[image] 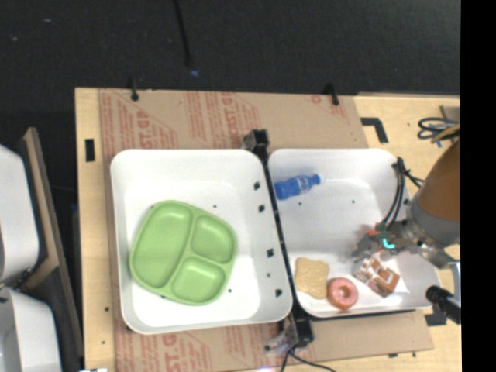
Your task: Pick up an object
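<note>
Nearest the camera, along the front edge of the right shallow white bin [333, 161], a pink ring-shaped toy donut [342, 293] lies just beside a tan slice of toy bread [311, 277], bread toward the bin's front-left corner, donut to its right, the two look touching or nearly so. Just right of the donut, near the bin's front-right corner, a small brown-and-white packaged block [380, 276] lies tilted. The two-finger gripper [380, 248] on the grey arm with the orange band [442, 192] sits low over the bin's right side, directly above and behind that block, a small teal light showing at the wrist; can't tell how the jaws are set, and can't tell whether it touches the block. A blue plastic bottle [296, 185] lies on its side near the right bin's back-left corner, well apart from the other items. The left shallow white bin [155, 165] holds a light green three-compartment plastic plate [183, 252], resting toward its front-left area, compartments face up. The two bins sit side by side on a wooden bench top [101, 208] with brown cardboard under them, a black divider rail between their adjoining walls.
</note>
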Robot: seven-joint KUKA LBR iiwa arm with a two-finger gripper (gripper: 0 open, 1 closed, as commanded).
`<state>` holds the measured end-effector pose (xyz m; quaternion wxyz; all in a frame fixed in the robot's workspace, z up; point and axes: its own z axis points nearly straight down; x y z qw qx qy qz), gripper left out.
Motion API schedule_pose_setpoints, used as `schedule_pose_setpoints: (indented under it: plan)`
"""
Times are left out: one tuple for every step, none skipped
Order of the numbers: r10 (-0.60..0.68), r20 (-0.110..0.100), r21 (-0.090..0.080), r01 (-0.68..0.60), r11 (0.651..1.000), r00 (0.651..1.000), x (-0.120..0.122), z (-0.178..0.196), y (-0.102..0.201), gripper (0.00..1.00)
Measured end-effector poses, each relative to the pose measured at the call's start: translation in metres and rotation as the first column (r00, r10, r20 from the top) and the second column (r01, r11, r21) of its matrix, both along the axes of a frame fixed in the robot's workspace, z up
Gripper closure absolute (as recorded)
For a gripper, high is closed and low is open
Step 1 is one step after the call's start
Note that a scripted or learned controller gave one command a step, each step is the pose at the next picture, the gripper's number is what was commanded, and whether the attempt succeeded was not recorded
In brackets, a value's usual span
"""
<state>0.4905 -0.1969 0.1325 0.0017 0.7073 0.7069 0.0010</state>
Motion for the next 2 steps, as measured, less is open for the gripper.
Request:
schedule_pose_setpoints:
  plan:
    - [0.002, -0.005, 0.001, -0.002, 1.0, 1.0, 0.066, -0.033, -0.006, 0.0]
    - [0.003, -0.002, 0.0, -0.003, 1.0, 1.0, 0.153, -0.032, 0.009, 0.0]
